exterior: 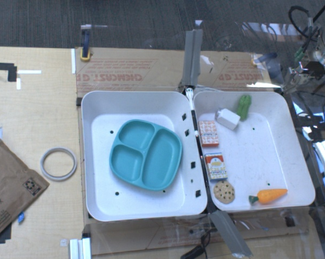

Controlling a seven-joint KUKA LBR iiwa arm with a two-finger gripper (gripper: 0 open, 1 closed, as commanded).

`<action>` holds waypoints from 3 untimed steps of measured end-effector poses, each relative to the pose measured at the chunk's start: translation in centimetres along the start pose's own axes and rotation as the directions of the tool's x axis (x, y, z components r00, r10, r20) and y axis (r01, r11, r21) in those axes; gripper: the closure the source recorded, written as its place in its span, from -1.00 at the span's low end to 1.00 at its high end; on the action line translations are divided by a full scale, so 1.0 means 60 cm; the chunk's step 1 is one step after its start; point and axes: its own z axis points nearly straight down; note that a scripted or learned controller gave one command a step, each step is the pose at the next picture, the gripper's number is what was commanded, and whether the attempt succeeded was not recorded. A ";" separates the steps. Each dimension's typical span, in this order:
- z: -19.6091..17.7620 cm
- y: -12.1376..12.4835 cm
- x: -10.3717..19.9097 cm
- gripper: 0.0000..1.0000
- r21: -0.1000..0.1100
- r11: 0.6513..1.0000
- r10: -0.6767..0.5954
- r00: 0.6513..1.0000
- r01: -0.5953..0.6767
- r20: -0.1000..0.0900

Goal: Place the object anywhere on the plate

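A teal plate with three compartments lies tilted in the left white bin, and nothing rests on it. The right white bin holds several small objects. A green pickle-like piece and a white block lie near its far wall. Two small red-and-white boxes lie along its left wall, one behind the other. A round cookie sits in the front left corner, and an orange carrot lies by the front wall.
A roll of tape and a brown cardboard piece lie on the wooden bench to the left of the bins. Cables and equipment crowd the upper right corner. A grey divider post stands behind the bins.
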 end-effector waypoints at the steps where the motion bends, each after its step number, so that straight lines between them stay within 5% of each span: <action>1: 0.132 -0.176 0.151 1.00 0.006 1.000 -0.026 1.000 0.026 -0.003; 2: -0.006 -0.054 0.168 1.00 0.002 0.987 -0.159 0.987 0.159 -0.002; 3: 0.087 -0.078 0.264 1.00 0.002 0.941 -0.337 0.941 0.337 -0.003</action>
